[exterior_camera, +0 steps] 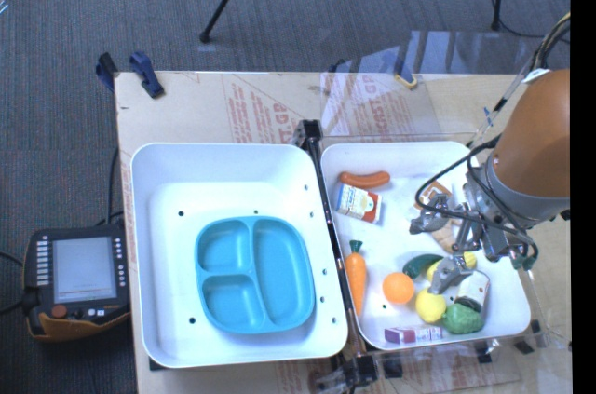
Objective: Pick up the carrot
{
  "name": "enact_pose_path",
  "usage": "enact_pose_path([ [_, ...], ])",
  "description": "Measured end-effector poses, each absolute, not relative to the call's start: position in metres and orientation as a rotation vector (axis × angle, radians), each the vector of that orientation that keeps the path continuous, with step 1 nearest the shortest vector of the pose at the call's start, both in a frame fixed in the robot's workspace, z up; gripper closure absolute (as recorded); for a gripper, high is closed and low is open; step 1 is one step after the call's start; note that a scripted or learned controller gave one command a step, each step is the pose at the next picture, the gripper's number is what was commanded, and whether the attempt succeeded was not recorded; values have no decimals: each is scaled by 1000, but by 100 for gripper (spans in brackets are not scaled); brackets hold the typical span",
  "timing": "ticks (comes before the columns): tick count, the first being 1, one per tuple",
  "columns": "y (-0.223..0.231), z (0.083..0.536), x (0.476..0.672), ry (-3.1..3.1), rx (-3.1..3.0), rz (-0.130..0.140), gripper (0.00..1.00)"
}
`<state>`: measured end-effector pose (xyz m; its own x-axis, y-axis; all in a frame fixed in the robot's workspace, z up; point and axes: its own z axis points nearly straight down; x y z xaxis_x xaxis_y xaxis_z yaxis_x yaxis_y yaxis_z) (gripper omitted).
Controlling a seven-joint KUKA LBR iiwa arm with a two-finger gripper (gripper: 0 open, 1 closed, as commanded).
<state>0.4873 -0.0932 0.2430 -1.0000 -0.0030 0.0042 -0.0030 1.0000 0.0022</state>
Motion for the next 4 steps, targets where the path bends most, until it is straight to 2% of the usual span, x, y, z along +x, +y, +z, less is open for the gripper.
enact_pose_path([
  [1,-80,85,501,-3137,-59,-3,0],
  [2,-77,93,502,-3135,-52,-6,100],
  [3,-8,188,478,-3134,-251,-4,100],
  [4,-10,185,477,-3128,-253,-1,0],
])
